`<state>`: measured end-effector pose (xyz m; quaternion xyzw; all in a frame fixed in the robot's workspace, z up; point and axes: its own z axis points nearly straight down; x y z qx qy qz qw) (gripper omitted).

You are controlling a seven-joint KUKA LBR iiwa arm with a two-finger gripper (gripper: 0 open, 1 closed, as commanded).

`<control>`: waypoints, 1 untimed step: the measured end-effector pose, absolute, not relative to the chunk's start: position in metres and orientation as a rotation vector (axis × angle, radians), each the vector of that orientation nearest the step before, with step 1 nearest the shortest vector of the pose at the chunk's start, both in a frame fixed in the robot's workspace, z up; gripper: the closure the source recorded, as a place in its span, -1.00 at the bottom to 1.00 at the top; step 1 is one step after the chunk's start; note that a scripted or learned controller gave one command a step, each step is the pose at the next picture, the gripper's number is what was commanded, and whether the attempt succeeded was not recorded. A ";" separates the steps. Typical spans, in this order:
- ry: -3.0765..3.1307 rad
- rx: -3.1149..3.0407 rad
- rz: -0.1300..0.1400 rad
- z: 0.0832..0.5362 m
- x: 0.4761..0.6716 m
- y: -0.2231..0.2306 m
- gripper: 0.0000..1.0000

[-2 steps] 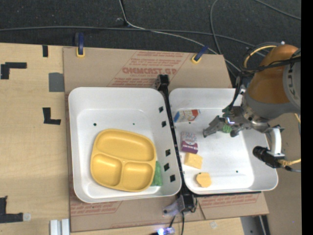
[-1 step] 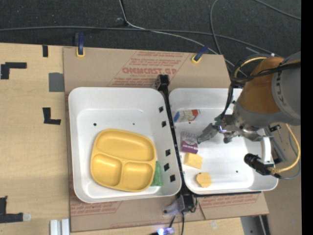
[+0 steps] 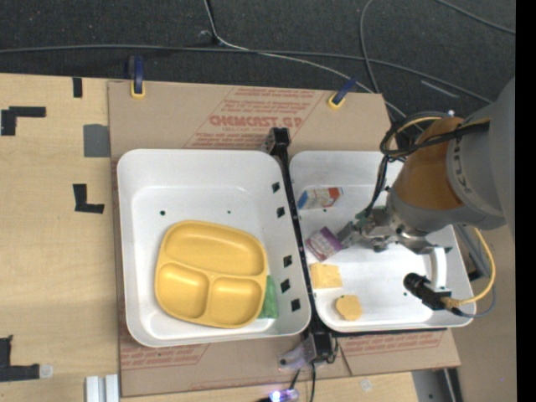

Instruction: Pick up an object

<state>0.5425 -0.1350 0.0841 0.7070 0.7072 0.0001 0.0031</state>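
Closest to us, at the front of the right bin, sits a small rounded yellow piece, and just behind it a flat yellow square lies by the divider. Across that divider, the left bin carries a big yellow divided plate with a green scrap tucked against its right edge. Moving back in the right bin, here's the action: a purple packet lies just beside the gripper, which hangs low at the end of the arm's orange band. Whether that claw is open, closed or gripping anything, I cannot tell; its tip is dark and muddled against the wrist. The packet looks like the likeliest target, lying on the bin floor, apart from the yellow square. Further back, a white packet with red and blue print lies near the divider. Now the risks, as I judge them: the purple packet is thin and sits close to the divider wall, so a closing grip could skate over it or shove it against the wall. A descent that lands off-centre would likely pinch only a corner, and it could slip out on the lift. Beyond the bins, cardboard and two clamps hold the far edge.
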 end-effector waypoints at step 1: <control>2.218 2.216 0.000 0.096 0.543 -0.135 1.00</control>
